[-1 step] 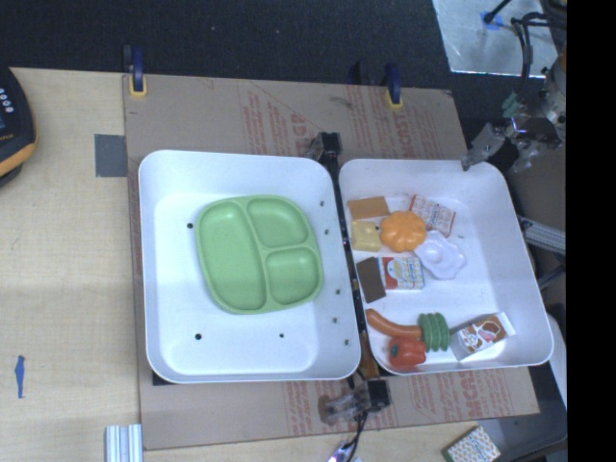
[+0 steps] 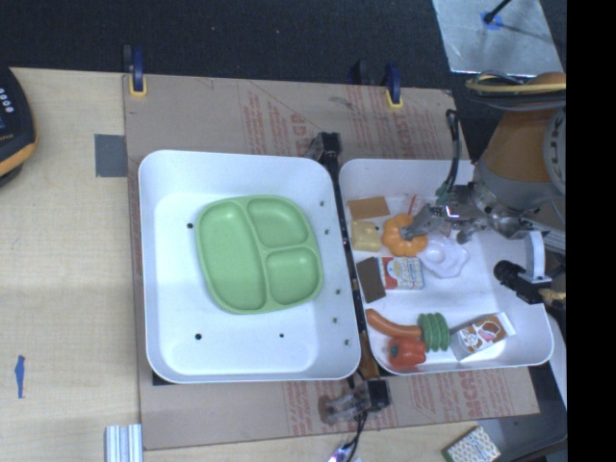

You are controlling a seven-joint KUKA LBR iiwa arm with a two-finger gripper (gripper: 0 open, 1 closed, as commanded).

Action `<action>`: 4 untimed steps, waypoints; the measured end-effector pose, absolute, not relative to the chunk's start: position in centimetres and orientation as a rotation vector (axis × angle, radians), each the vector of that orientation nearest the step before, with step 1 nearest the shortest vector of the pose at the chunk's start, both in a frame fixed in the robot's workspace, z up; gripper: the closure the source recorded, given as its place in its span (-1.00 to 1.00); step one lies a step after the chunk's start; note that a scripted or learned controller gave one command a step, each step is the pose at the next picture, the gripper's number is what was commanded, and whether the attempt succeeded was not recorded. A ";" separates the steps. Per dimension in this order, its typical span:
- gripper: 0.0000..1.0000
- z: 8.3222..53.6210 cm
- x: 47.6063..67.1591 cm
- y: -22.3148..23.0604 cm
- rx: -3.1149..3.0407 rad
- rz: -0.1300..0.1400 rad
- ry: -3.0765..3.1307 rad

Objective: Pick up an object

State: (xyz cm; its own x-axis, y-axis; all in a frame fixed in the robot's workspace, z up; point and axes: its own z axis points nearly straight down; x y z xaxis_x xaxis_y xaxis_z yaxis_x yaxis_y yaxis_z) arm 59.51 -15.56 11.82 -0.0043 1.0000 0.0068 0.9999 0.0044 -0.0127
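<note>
From the fixed overhead camera, the grey arm is seen reaching in from the right, and the gripper [image 2: 423, 223] is lowered into the right-hand white bin [image 2: 539, 354]. Its tip is placed right at a small orange round toy, pumpkin-like [image 2: 399, 239], which lies just under and slightly to the left of it. Whether anything is actually clasped cannot be told from this angle: the tip is small and dark against the clutter, so no grasp can be claimed.

Around the gripper, the candidates are laid out. Just left of it a tan square piece [image 2: 368, 208] and a pale yellow block [image 2: 365, 235] are seen. Just below it sits a small printed card [image 2: 405, 273], with a dark brown flat piece [image 2: 371, 278] beside that. A white crumpled-looking object [image 2: 446, 256] lies immediately to the right and below. Further below, well apart from the gripper, an orange sausage-shaped toy [image 2: 389, 323], a green ribbed piece [image 2: 433, 331], a red toy [image 2: 405, 353] and a small printed carton [image 2: 480, 335] are gathered near the bin's front wall.

Far to the left, the other white bin [image 2: 164, 287] is seen bearing a green divided plate [image 2: 258, 253].

As for progress: the approach appears made, the descent appears largely done, yet nothing is seen raised off the bin floor. The closing, if not already made, and the lift are judged to be left.
</note>
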 end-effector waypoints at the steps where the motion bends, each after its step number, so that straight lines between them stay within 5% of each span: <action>1: -1.00 9.3 64.5 -14.5 -2.215 -0.004 -2.233; 2: -1.00 11.1 60.0 -21.1 -2.211 -0.006 -2.217; 3: -1.00 9.0 52.9 -16.0 -2.209 0.007 -2.221; 4: -1.00 9.2 57.5 -15.8 -2.216 0.000 -2.229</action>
